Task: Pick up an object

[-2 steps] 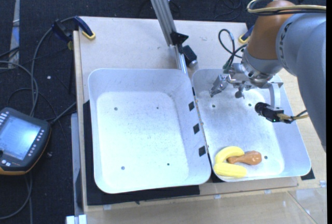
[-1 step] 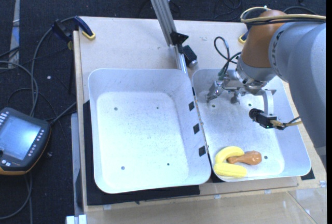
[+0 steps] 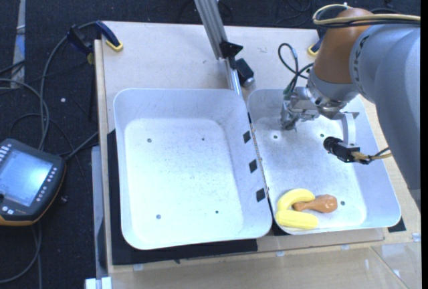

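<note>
Gripper [image 3: 289,122] hangs low over the right bin [image 3: 378,177], upper-left area; finger state cannot be told, nothing seen held, so this reads as the approach step. Targets, a banana [image 3: 292,209] touching a drumstick-shaped toy [image 3: 319,204], lie toward 6 o'clock of it, near the front wall. Next move calls for travel that way and descent; the left bin [image 3: 127,147] sits at 9 o'clock, no obstruction apparent.

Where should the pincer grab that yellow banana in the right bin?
Probably across the banana's upper arched middle, coming straight down. It lies flat near the right bin's front rim, an orange-brown toy touching its right side, so close front-to-back there.
</note>
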Robot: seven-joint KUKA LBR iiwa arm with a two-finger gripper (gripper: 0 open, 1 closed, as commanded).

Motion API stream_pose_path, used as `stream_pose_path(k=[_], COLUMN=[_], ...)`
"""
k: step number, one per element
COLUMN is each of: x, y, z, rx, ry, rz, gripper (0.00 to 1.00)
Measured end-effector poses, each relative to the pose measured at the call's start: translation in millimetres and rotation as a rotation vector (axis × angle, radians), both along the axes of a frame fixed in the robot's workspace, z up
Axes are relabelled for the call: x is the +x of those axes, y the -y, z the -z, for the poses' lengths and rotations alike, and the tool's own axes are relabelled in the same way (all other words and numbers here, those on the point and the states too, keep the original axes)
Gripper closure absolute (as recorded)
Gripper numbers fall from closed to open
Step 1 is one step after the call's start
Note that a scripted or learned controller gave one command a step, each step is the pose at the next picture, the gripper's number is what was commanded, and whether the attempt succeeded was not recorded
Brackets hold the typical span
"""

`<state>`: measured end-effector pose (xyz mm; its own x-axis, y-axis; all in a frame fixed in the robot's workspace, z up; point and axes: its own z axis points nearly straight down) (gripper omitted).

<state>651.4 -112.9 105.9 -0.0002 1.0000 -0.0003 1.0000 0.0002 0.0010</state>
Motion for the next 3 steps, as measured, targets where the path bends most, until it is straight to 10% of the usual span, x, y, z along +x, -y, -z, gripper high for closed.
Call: stream_pose_path(k=[3], x=[0.1], y=[16.7], z=[-117.1], rx=[0.0], ry=[0.001], rz=[0.0], gripper=[1.0])
